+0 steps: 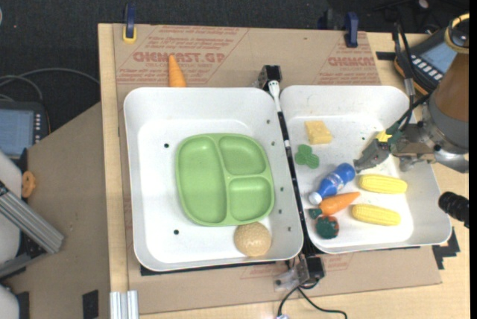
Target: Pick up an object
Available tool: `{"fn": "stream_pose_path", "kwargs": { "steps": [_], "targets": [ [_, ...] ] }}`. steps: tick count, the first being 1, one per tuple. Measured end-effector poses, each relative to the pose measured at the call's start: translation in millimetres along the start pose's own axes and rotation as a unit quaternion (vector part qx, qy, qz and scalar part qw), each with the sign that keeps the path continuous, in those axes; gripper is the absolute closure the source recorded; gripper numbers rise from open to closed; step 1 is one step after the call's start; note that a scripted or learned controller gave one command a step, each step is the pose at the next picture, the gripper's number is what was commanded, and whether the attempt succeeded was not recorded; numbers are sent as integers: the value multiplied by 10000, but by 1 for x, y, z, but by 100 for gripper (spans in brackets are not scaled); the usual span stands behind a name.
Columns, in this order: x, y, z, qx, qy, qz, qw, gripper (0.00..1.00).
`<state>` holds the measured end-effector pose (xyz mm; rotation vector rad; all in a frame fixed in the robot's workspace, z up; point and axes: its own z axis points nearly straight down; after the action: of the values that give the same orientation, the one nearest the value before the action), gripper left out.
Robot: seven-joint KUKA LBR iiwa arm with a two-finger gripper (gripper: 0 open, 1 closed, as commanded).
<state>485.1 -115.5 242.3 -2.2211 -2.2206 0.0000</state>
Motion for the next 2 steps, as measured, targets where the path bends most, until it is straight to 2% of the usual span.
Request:
{"fn": "stream_pose_path", "kwargs": {
  "steps": [1, 2],
  "targets": [
    [19, -7, 147, 75, 20, -3, 10000, 0],
    [16, -2, 128, -29, -12, 15, 10000, 100]
  ]
}}
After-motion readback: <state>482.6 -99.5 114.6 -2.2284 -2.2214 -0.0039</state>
